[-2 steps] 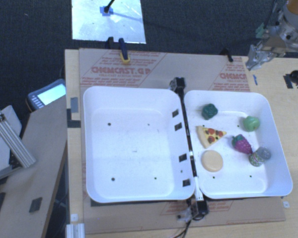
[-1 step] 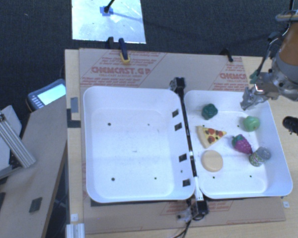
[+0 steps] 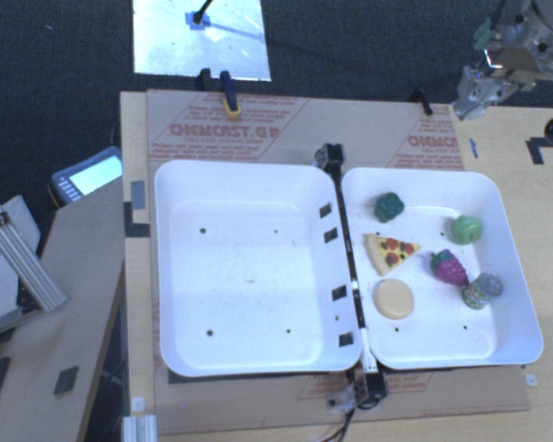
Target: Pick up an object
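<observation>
The right bin (image 3: 511,279) holds several toy foods: a dark green lump (image 3: 388,206), a light green ball (image 3: 466,228), a pizza slice (image 3: 389,251), a purple grape bunch (image 3: 450,268), a tan round disc (image 3: 394,298) and a small grey can (image 3: 482,291). My gripper (image 3: 473,90) hangs at the upper right, above the bench behind the right bin's far edge, well apart from all the toys. Nothing shows between its fingers.
The left bin (image 3: 175,191) lies beside the right one, joined by a black hinge strip (image 3: 343,247). A shiny metal sheet (image 3: 201,26) lies on the dark floor at the back. A grey device (image 3: 88,178) and a metal rail (image 3: 18,256) stand at the left.
</observation>
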`<action>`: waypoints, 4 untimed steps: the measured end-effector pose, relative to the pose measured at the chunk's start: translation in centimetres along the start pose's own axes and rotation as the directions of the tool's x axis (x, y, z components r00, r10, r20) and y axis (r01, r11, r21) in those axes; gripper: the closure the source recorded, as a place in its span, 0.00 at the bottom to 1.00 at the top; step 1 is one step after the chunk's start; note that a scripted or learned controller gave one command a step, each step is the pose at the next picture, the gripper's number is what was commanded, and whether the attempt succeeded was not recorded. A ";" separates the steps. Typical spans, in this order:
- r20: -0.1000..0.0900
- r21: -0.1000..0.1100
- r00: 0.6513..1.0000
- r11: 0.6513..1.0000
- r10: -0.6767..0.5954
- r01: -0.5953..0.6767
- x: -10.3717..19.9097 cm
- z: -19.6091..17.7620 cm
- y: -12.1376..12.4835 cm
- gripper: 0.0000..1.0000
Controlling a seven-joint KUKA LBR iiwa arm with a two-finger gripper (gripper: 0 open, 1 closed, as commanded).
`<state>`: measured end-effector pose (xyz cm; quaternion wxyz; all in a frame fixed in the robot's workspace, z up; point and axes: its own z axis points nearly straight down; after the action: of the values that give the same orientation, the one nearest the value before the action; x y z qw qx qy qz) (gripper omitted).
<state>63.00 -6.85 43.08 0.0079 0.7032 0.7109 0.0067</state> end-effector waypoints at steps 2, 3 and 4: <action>-0.003 0.017 1.000 1.000 0.001 -0.001 15.7 -4.4 4.2 1.00; -0.004 0.019 1.000 1.000 0.000 0.000 23.0 -3.3 4.1 1.00; -0.004 0.021 1.000 1.000 0.001 -0.001 30.4 -0.3 4.1 1.00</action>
<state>66.76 23.55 43.43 -0.0008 0.7036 0.7106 0.0005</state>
